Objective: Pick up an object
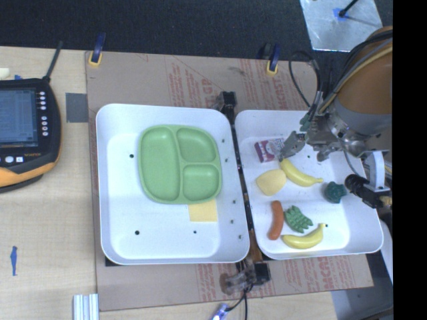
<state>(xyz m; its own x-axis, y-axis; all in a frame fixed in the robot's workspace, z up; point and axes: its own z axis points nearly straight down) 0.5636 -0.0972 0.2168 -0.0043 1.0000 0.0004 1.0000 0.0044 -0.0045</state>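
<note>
Gripper (308,147): I see its fingers spread wide, holding nothing, above the right bin (360,245).
Banana (298,173): just below the fingertips, untouched.
Bench: I see brown cardboard (167,72) under both bins; dark floor (167,12) beyond.
Left bin (113,239): well left, holding a green plate (179,163).

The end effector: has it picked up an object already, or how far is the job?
Nothing looks picked up yet. The end effector hangs over the right bin, near the upper banana and the small packet; I see nothing between its fingers. The toys lie on the bin floor, including the orange sausage and the lower banana. The whole grasp and lift remain.
</note>
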